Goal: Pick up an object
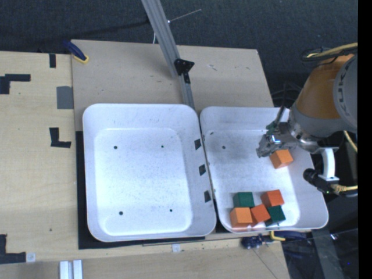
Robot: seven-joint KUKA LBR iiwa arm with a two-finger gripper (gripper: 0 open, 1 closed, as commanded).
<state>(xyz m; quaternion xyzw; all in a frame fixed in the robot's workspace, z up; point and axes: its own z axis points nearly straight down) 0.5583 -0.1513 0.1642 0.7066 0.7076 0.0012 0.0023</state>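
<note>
Landmark: right bin (232, 127), the white tray on the arm's side of the worktop (133, 68); every place below is given against it.
Arm: grey (340, 106) with an orange band, entering over the right bin's far-right rim.
Hand: the hand (278, 150) hangs over the right bin's upper right part, well inside its rim.
Hand state: an orange block (282, 158) sits at the fingertips, tilted; it appears closed on the block, though the fingers themselves are small and blurred.
Orange block, place: over the right bin's right half, well apart from the pile at the bin's near edge.
Pile: a cluster of blocks (258, 208) lies in the right bin's near right corner, pieces touching one another.
Pile, make-up: two green blocks and three orange ones, as far as can be told at this sharpness.
Left bin (139, 118): white tray just beside the right bin, rims touching along the right bin's left side.
Pole: a grey metal pole (160, 22) slants away from the right bin's far-left corner, with a black clamp (183, 67) on it.
Worktop: pale wood, carrying both bins, with dark tape marks well to the left of the right bin.
</note>
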